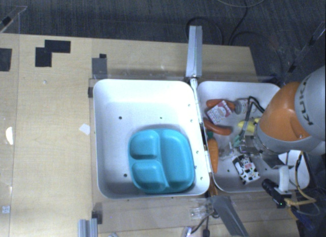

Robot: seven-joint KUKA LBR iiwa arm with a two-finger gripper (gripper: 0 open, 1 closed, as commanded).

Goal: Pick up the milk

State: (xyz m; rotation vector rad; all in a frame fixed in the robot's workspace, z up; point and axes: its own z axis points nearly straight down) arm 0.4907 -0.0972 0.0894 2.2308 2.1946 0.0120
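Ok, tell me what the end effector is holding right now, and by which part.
Cannot be told: the end effector hangs low in the right white bin among small items, its tip hidden in clutter.

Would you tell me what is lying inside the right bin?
The right bin holds a red-and-white packet, a sausage, a carrot and a small carton. The arm covers the rest.

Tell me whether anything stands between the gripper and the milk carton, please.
Nothing visible does. The gripper hangs right beside the milk carton in the right bin; the carrot lies apart, further left in the view.
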